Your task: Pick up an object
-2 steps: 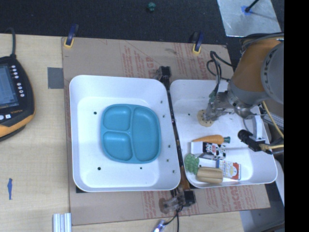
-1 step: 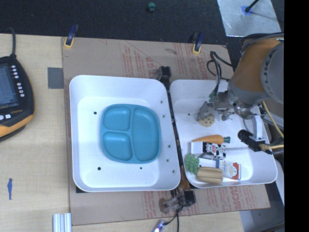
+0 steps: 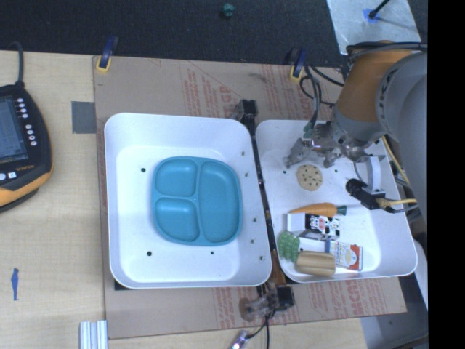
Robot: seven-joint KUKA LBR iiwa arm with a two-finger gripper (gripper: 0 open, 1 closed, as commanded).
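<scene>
- A wooden desk (image 3: 58, 253) seen from above carries two shallow white bins side by side on a cardboard sheet.
- The left bin (image 3: 131, 133) holds a light blue divided plate (image 3: 196, 200) with three compartments.
- The right bin (image 3: 396, 249) holds the small things. A round cookie (image 3: 310, 177) with dark chips lies near the top, a toy carrot (image 3: 314, 209) sits below it, and a small carton with black and white cow patches (image 3: 320, 226) comes next.
- At the near edge of that bin lie a green leafy piece (image 3: 289, 246), a tan wooden cylinder (image 3: 315, 263) and a flat red and white packet (image 3: 349, 255).
- The grey arm with its orange band (image 3: 367, 86) reaches in from the right. Its claw (image 3: 314, 151) hangs low over the upper part of the right bin, just above the cookie in the picture.
- Whether the claw is spread or closed cannot be told from this angle; nothing is seen between its tips.
- Judged step: the approach, with no object lifted yet.
- The next move likely calls for centring over the cookie, the nearest thing, descending, then closing on its thin flat edge.
- A handheld control pendant (image 3: 18, 144) rests at the desk's far left.
</scene>
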